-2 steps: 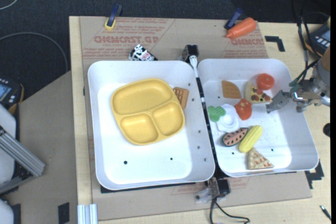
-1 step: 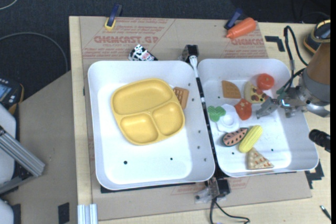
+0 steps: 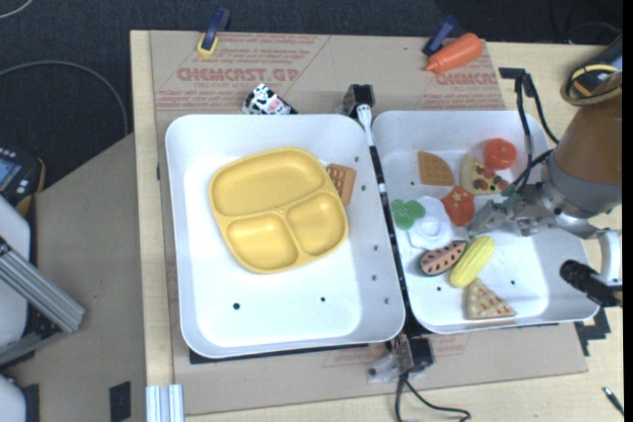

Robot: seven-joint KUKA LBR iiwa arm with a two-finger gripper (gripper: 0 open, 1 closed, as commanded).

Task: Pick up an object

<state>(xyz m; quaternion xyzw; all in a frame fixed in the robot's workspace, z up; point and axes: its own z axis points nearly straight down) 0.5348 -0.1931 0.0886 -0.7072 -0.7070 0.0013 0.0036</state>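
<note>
Bench (image 3: 297,54): flat board, pale brown, stamped with reddish lettering; sat on dark carpet. Cables trailed at the far corners. A yellow-tipped clamp (image 3: 210,33) and an orange-handled clamp (image 3: 453,51) gripped the far edge.

Left bin (image 3: 198,292): shallow, white, glossy plastic, rounded corners. Held a yellow divided plate (image 3: 279,210), smooth, three compartments. A waffle piece (image 3: 341,181), tan and ridged, lay just beside the plate's right edge.

Small black-and-white toy (image 3: 266,100): rested on the board just beyond the left bin's far rim.

Right bin (image 3: 534,306): same make, touching the left bin along a black divider. Contained toy food, mostly plastic:
- tan wedge (image 3: 434,169), far left;
- red tomato (image 3: 499,152), round;
- pizza slice (image 3: 483,177), beside the tomato;
- red piece (image 3: 458,206), centre;
- green leafy piece (image 3: 406,211), with a white disc (image 3: 428,230) touching it;
- hot dog (image 3: 441,258), brown with dark grill marks;
- corn cob (image 3: 473,259), yellow, bumpy, tilted, touching the hot dog;
- crumbed triangle (image 3: 487,300), near front rim.

Arm (image 3: 591,153): grey, orange band, entered from the right. Gripper (image 3: 499,215): low over the right bin, between the red piece and the corn cob. Finger state: cannot tell. Nothing seen grasped.
</note>
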